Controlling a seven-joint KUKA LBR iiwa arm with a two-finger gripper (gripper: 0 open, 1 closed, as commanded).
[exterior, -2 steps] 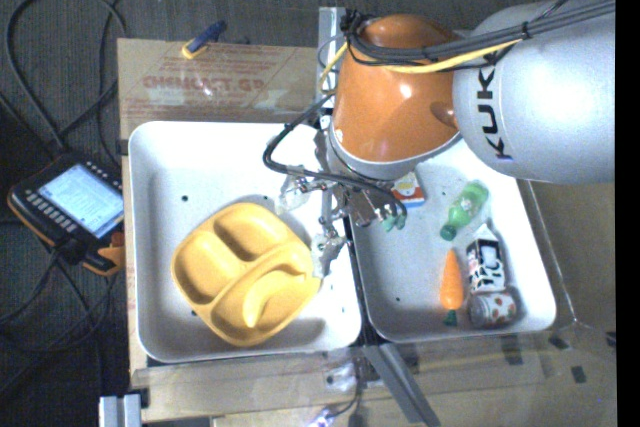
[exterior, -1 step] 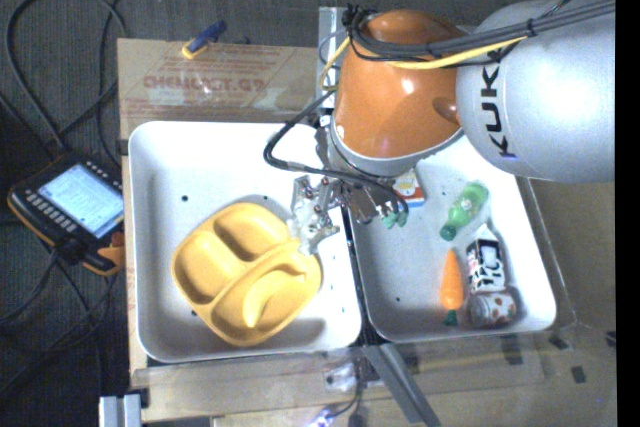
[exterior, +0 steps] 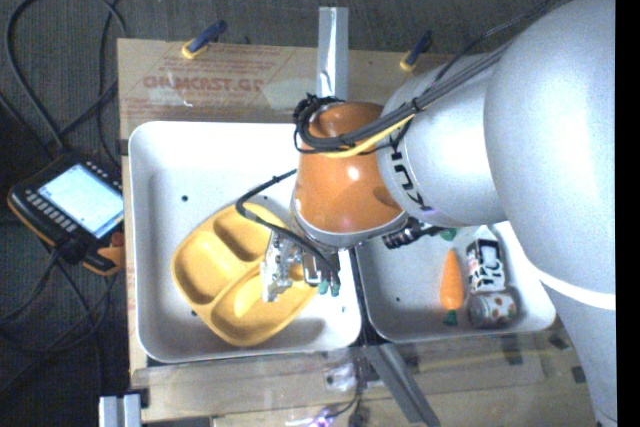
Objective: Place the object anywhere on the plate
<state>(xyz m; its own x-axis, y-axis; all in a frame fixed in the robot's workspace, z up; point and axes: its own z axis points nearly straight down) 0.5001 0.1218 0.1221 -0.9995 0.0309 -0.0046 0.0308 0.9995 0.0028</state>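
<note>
A yellow plate (exterior: 215, 275) with three compartments lies in the left bin (exterior: 160, 165), towards its front. My gripper (exterior: 300, 273) hangs over the plate's right edge, below the orange band of the arm (exterior: 340, 180). The metal and teal parts of the gripper hide what lies under it. In the right bin (exterior: 400, 310) I see an orange carrot (exterior: 452, 281), a small white carton with dark print (exterior: 486, 263) and a grey-brown lump (exterior: 490, 309), all apart from the gripper.
The arm's large grey body (exterior: 540, 145) covers most of the right bin and the back right of the bench. A black cable (exterior: 262, 190) loops from the wrist over the left bin. A handheld pendant (exterior: 70, 205) lies left of the bench.
</note>
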